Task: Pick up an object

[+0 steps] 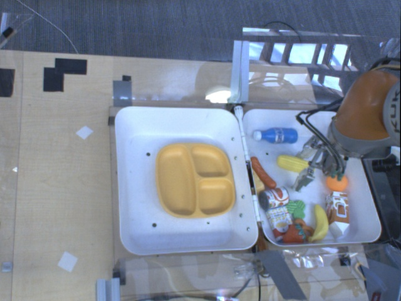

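Grey gripper (308, 175) over right bin (369, 221), beside corn cob (292, 163) and orange carrot (337, 182). Fingers spread, grasping nothing. Yellow divided tray (194, 179) in left bin (135, 168).

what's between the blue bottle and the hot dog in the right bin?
Nothing. In the camera view the blue bottle lies near the right bin's far wall, the hot dog nearer the camera along its left side; the stretch between them is bare white floor.

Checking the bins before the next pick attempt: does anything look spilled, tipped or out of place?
Nothing stands out. The yellow tray lies flat in the left bin; toy foods lie jumbled inside the right bin.
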{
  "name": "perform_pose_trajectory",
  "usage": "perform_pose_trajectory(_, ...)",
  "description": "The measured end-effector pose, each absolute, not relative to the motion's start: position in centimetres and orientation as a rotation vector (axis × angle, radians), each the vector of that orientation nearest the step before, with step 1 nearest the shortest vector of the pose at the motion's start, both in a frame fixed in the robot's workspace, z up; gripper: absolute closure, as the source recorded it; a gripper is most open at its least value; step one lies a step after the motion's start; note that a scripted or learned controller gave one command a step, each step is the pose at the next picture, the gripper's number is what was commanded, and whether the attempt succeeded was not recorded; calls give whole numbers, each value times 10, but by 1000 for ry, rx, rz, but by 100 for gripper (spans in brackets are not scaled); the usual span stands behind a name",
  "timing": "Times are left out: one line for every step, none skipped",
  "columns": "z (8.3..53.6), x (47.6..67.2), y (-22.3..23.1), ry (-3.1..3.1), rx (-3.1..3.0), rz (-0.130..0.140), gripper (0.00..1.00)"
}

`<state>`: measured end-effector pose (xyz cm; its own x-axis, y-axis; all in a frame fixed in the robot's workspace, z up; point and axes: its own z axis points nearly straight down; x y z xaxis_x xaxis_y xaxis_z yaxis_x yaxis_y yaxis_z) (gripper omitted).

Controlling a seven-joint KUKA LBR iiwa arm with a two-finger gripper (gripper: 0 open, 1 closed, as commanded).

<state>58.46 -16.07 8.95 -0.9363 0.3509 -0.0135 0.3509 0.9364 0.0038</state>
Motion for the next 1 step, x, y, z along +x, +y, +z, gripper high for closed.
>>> perform_pose_trajectory(88,662,-174,3092,562,0,0)
